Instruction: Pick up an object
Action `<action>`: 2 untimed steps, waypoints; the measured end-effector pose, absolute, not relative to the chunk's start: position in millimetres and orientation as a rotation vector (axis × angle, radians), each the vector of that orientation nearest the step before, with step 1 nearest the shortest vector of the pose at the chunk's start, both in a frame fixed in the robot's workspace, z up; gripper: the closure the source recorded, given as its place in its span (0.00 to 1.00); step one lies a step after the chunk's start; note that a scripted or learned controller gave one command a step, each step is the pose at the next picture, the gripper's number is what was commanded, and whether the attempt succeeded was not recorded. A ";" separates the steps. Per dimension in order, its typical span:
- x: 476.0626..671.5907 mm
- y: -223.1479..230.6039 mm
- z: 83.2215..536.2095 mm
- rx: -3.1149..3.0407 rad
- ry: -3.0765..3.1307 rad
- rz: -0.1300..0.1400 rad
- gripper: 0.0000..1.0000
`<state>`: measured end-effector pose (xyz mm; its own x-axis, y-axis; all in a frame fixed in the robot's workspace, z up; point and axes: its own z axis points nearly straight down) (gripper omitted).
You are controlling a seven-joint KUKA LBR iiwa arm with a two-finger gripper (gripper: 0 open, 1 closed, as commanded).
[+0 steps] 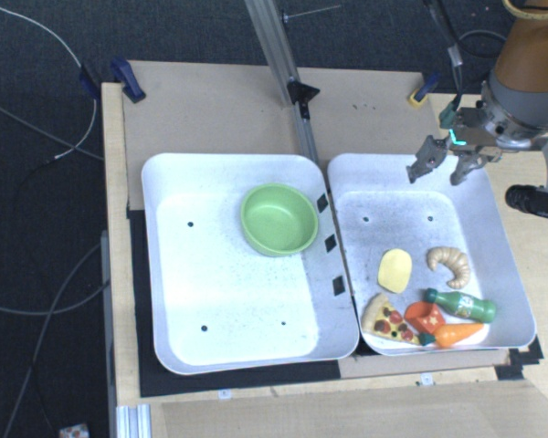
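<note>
Risky from here: hand (447, 164) spread wide and empty over the right bin (397, 210) far rim, well apart from tightly packed croissant (449, 265), bottle (460, 305), carrot (458, 333), inviting a pinch on nothing.

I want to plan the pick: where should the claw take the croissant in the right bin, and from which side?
Take the croissant across its thick middle, coming straight down from above. It lies flat as a curved arc with thin, tapering ends, and bare bin floor lies on its upper side. The open claw hangs above the bin's far edge.

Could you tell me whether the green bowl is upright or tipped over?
Upright: the green bowl shows its open hollow facing up in the left bin.
</note>
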<state>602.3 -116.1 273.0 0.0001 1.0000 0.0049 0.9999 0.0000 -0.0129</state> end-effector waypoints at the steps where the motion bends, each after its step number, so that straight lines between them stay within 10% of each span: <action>1: 603.2 -116.1 275.7 -2.215 -2.216 0.003 0.00; 2: 597.3 -122.6 215.7 -2.213 -2.208 0.013 0.00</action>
<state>597.3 -122.6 215.7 0.0020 1.0000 0.0051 0.9999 -0.0019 -0.0167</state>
